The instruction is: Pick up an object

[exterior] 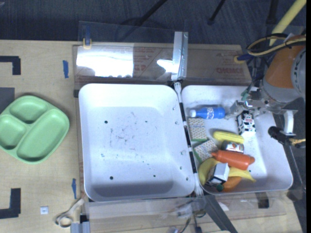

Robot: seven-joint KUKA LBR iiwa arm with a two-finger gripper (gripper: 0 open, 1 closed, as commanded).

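The right bin (pixel 277 176) holds a pile of objects. A blue bottle (pixel 209 113) lies near its back left. In front of it are a yellow banana-shaped piece (pixel 227 137), an orange-red carrot-shaped piece (pixel 232 158), a second yellow banana (pixel 206 169) and a small white box (pixel 221 171). A patterned flat pack (pixel 197 129) leans by the bin's left wall. My gripper (pixel 246 109) hangs over the back right of this bin, directly above a small black-and-white object (pixel 247 124). Whether it touches that object I cannot tell.
The left bin (pixel 97 98) stands beside the right one, with a shared rim between them. A green divided plate (pixel 32 128) rests on the bench at far left. A clear panel (pixel 131 57) stands behind the bins. Cables and a dark bracket (pixel 282 135) sit at the right edge.
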